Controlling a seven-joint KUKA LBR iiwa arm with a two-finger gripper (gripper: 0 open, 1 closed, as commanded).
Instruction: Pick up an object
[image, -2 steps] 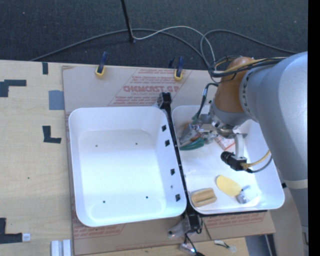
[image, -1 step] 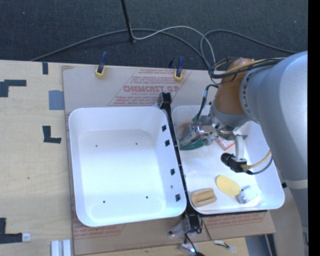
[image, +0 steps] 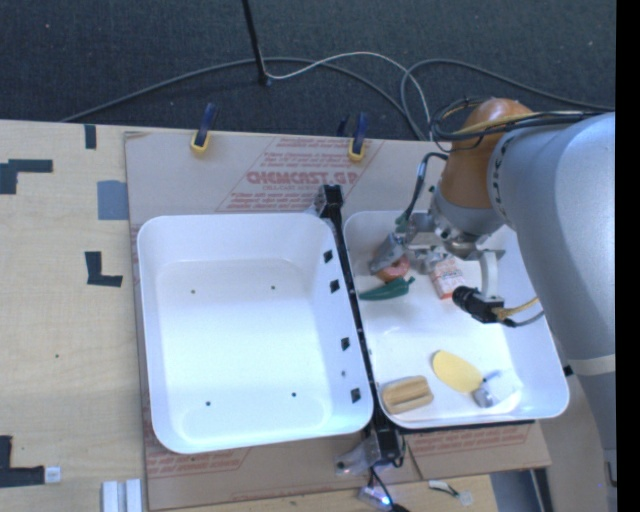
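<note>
My gripper hangs low over the back left part of the right bin, under the grey arm with its orange band. Its tips sit right at an orange-red object and just above a green object. An orange and white packet lies a little to the right of the gripper. Toward the front of the same bin lie a yellow oval piece, a tan block and a small grey-blue object.
The left bin stands beside the right one, with a black divider between them. A black and yellow cable connector hangs from the wrist over the right bin. Clamps hold the cardboard at the back.
</note>
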